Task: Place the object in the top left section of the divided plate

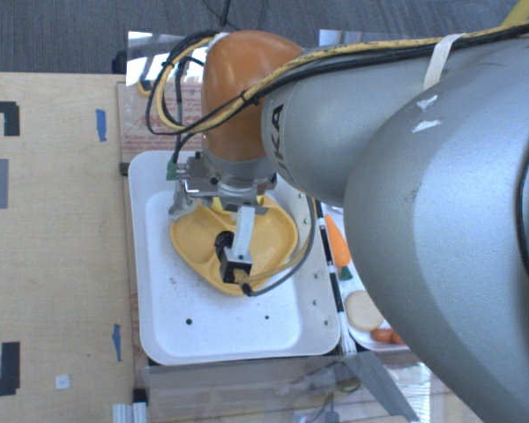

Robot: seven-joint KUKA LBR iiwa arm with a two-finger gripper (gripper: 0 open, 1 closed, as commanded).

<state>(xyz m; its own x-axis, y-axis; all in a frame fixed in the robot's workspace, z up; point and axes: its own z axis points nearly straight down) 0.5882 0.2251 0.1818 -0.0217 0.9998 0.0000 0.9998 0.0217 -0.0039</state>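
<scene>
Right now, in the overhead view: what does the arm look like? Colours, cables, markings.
Glossy grey arm with a rounded orange band above the wrist. Dark lettering sits on the grey shell beside the band. Yellow and black cables loop by the band; a yellow cable runs along the arm's top under a white strap.

Gripper [222, 203] above yellow plate [189, 241] in white bin [152, 280]
</scene>
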